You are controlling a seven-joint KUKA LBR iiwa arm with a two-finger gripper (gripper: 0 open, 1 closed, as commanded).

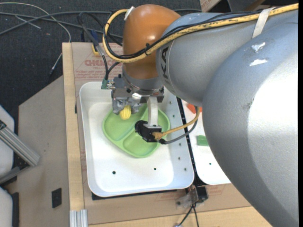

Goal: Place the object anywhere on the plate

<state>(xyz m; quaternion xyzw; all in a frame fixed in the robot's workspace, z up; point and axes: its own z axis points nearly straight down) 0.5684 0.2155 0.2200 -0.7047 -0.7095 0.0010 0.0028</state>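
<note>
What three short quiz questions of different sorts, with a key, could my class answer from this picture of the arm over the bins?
1. True or false: the green plate lies in the left bin.
2. Multiple choice: the small yellow object is seen (A) on the bench outside the bins, (B) at the gripper, over the plate's upper edge, (C) in the right bin.
3. Fill in: above the wrist the arm bears an ______ band.

Key:
1. True.
2. B; the view does not settle whether the object is held or already resting.
3. Orange.
</note>
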